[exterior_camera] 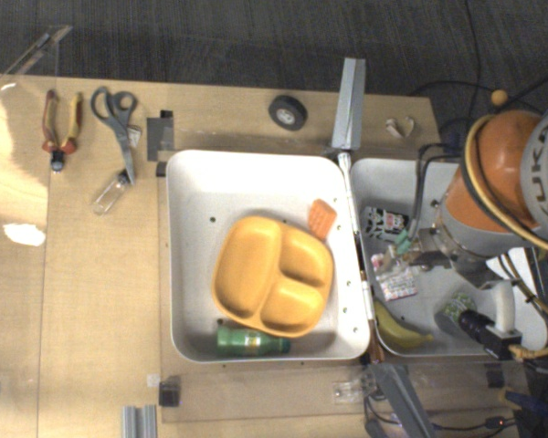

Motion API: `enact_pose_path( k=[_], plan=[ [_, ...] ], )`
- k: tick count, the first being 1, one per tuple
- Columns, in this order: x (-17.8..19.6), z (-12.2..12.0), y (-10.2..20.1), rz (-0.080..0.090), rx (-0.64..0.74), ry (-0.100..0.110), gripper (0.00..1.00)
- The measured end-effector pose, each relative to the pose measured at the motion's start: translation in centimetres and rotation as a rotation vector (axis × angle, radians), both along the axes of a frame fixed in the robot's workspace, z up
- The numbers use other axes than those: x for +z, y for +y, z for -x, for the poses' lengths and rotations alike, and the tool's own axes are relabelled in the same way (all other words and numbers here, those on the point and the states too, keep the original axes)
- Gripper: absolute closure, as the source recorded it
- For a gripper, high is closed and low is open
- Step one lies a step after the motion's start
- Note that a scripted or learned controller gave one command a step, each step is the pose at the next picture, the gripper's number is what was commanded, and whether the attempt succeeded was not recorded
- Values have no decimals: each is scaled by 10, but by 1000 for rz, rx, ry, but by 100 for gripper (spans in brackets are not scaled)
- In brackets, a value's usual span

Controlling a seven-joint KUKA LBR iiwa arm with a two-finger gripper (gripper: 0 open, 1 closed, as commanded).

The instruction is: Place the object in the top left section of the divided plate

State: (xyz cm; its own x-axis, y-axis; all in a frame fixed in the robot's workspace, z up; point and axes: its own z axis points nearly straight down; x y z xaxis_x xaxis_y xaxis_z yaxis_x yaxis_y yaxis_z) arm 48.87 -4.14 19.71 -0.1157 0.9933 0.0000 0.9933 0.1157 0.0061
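Note:
The yellow divided plate (274, 275) lies in the left bin (192, 245), with nothing in its three sections. An orange block (321, 217) rests against the plate's upper right rim, on the bin floor. My gripper (411, 255) is low over the right bin (384, 176), near its left wall, above a small printed packet (395, 284) and beside a dark carton (384, 221). The grey wrist and orange band (502, 167) cover much of that bin.
A green bottle (251, 340) lies along the left bin's front wall, partly under the plate's edge. A yellow-green banana-shaped piece (400, 331) sits at the right bin's front left. Scissors (119, 126), pliers (59, 126) and a tape roll (288, 112) lie on the bench behind.

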Motion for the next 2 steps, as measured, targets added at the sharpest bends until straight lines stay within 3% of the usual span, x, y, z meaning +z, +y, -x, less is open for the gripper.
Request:
enact_pose_path(
  k=[1,2],
  plan=[
    [12,-24,68,2,227,1,100],
    [12,-24,68,2,227,1,0]
  ],
)
